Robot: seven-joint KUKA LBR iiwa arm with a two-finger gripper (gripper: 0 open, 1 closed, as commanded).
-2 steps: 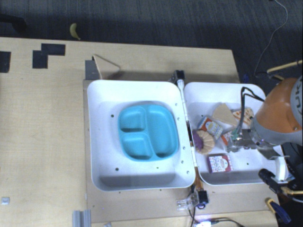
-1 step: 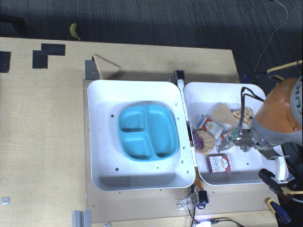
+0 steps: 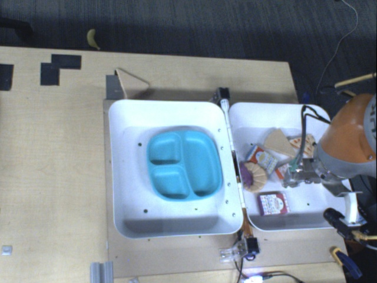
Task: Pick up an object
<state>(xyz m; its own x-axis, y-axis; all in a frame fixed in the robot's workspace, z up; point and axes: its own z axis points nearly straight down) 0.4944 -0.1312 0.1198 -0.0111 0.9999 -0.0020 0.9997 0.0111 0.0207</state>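
Observation:
The right bin [image 3: 259, 119] holds a cluster of small items: a tan wedge-shaped piece [image 3: 277, 140], a pretzel-patterned piece [image 3: 301, 141], an orange and blue packet [image 3: 262, 159], a purple and tan cookie-like item [image 3: 252, 174] and a dark red packet [image 3: 272, 203] near the front wall. My gripper [image 3: 296, 175] hangs low over the bin's right half, just right of the cluster, under the orange-banded wrist. Its fingertips are hidden among the items.
The left bin [image 3: 126, 158] holds a blue divided tray [image 3: 184, 164]. A divider rail [image 3: 231, 152] runs between the bins. The wooden bench [image 3: 53, 175] spreads to the left. Cables and clamps sit at the front right corner.

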